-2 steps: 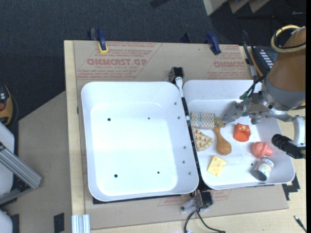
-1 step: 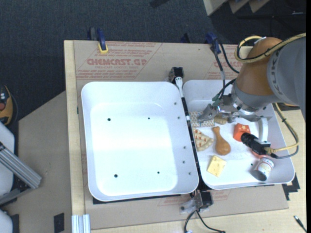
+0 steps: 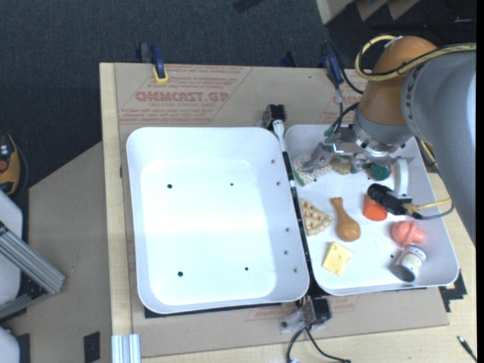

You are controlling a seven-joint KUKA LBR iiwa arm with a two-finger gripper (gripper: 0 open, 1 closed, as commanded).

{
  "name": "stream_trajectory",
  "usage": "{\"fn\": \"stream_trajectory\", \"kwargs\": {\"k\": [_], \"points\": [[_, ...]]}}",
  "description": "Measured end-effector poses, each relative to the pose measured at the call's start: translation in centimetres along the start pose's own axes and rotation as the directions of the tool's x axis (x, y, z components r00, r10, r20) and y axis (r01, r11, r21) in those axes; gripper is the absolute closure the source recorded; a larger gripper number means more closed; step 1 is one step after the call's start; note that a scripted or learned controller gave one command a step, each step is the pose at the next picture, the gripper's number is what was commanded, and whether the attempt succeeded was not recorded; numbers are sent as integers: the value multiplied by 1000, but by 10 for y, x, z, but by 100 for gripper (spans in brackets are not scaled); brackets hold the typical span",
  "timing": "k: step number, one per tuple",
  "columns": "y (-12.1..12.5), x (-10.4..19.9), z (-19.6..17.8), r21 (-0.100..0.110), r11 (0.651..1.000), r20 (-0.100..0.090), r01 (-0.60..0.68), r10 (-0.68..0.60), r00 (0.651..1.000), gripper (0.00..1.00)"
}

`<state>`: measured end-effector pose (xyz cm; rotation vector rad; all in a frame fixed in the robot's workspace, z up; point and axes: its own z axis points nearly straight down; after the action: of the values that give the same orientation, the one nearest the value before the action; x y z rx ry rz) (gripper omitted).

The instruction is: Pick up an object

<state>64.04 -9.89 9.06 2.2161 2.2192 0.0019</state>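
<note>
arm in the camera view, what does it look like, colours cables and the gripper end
The arm is a thick, smooth grey tube with a rounded orange band above the wrist. A yellow cable loops over the band, and thinner dark wires run down toward the tool. The gripper is small, of bare silver metal with dark parts.
</note>
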Motion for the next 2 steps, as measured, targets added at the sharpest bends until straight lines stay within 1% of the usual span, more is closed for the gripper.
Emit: {"fn": "stream_trajectory", "kwargs": {"k": [1,2], "points": [[-28,-22,-1,-10,1000,-4,-3,3,1000,0],[-33,-76,-61,-2,1000,2,-5,5,1000,0]]}}
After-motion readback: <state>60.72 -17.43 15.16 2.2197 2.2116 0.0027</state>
